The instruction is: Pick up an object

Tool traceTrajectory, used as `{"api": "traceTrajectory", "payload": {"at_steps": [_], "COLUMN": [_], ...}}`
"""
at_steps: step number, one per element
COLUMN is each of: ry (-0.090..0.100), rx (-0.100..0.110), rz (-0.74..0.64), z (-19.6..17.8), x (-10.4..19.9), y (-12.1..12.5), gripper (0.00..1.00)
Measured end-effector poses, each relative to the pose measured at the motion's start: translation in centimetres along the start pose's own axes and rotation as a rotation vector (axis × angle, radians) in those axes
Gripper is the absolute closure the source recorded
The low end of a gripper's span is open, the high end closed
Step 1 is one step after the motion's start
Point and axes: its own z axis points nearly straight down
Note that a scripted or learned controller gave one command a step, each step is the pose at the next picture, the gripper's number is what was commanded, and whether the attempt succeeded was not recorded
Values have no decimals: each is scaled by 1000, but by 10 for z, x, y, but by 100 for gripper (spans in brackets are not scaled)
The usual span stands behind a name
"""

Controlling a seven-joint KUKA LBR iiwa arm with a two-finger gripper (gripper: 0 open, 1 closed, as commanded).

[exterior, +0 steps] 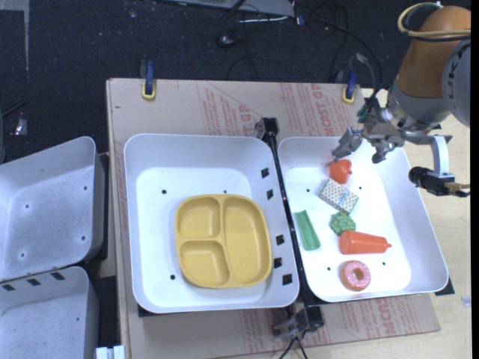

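Note:
The right bin [419,215] holds several toys: a small red piece [340,170], a checkered block [338,197], a green leafy piece [343,223], a green bar [307,229], an orange carrot [363,242] and a pink-frosted donut [355,275]. My gripper [364,148] hangs over the bin's far end, just above and to the right of the red piece. Its fingers [344,143] are spread open with nothing between them.
The left bin [150,200] holds a yellow divided plate [223,239]. A black divider [281,200] runs between the bins. Grey panels [45,200] lie off the bench at the left. Clamps sit on the board's far edge.

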Motion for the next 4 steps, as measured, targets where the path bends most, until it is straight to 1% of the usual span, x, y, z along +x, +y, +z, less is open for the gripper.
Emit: {"api": "traceTrajectory", "payload": {"at_steps": [1,2,3,4], "ry": [-2,-2,-1,-2], "rx": [-13,-7,-8,-10], "rz": [-2,1,0,0], "z": [-8,48,92,116], "x": [0,-7,-6,-5], "y": [3,-4,-9,-9], "gripper": [0,0,0,0]}}
